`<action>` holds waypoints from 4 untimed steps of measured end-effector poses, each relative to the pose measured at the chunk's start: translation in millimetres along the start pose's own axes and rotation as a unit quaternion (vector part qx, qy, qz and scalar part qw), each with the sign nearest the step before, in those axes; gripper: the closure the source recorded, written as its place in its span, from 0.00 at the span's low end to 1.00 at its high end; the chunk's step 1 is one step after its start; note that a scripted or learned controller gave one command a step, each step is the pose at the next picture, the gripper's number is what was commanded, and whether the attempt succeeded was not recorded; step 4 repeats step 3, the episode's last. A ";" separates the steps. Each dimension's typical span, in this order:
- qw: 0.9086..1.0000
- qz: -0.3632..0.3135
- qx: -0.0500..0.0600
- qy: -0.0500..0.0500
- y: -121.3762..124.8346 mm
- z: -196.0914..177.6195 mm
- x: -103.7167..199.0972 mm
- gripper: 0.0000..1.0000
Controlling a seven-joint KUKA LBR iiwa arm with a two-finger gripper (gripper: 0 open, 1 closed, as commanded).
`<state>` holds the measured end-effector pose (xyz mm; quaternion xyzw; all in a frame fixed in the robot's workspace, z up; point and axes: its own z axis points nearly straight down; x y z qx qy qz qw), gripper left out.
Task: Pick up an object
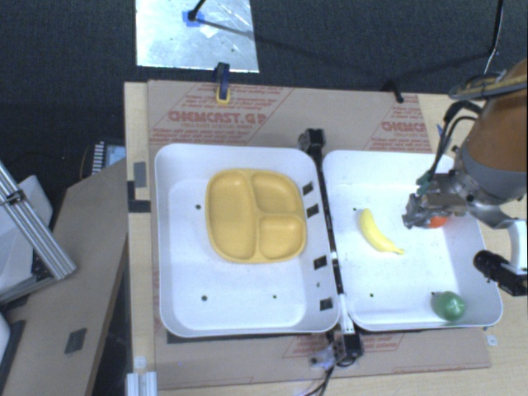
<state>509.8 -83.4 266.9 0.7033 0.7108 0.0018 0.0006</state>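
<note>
My gripper (426,214) low over right bin (388,312), near its far right side. Finger state: cannot tell from this slant. Small orange-red object (439,219) sits right at gripper, touching or just under; whether held, cannot tell. Banana (378,233) just beside on left, lying flat, apart from me. Green ball (449,305) in near right corner, well apart. Yellow divided plate (253,214) in left bin (177,246), untouched. Judgement: pick not confirmed; lift remains. Arm enters from right, wrist bent down over bin.
</note>
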 end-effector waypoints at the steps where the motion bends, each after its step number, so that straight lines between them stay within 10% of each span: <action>1: 1.000 0.000 0.001 0.000 5.2 15.8 58.9 1.00; 3: 1.000 0.000 0.001 0.000 13.1 18.6 161.4 1.00; 4: 1.000 0.000 0.001 0.000 13.1 18.6 161.4 1.00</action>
